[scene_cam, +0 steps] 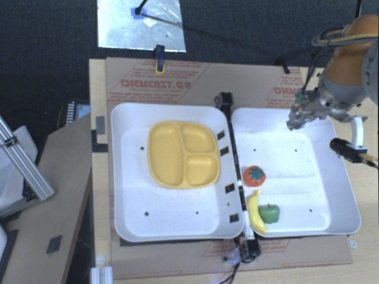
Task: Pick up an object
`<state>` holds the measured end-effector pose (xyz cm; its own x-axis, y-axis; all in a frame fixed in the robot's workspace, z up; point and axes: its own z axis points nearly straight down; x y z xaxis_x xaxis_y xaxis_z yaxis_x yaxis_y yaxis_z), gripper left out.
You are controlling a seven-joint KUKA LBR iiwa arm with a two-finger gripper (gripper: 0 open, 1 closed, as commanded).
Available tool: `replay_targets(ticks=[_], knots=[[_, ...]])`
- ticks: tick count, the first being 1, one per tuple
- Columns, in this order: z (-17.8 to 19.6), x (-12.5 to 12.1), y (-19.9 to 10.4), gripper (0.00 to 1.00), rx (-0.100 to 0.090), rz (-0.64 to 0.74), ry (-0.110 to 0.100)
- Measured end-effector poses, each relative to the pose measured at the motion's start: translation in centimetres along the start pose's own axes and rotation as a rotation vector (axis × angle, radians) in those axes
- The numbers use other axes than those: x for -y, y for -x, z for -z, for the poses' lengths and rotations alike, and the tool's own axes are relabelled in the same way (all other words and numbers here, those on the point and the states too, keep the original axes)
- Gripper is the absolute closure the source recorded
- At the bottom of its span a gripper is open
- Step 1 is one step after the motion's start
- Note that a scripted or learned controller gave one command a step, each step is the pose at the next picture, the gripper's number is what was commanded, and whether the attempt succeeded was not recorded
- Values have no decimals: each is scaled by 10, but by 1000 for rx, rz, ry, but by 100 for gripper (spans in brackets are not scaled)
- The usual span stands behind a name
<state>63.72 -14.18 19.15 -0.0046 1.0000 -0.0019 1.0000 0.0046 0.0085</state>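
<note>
Three toy foods lie at the left edge of the right bin: a red tomato, a yellow banana and a green pepper touching the banana. My gripper hangs over the far part of the right bin, well up and right of the tomato. Nothing shows between its dark fingers; their spacing is too small to read.
The left bin holds a yellow divided plate. A black clip strip runs along the seam between the bins. A black bracket sticks over the right bin's right rim. Cardboard lies under both bins.
</note>
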Motion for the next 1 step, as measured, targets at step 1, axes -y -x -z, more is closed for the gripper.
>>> replay_targets(ticks=[1], knots=[[15,-1,0,100,-1,0,-4]])
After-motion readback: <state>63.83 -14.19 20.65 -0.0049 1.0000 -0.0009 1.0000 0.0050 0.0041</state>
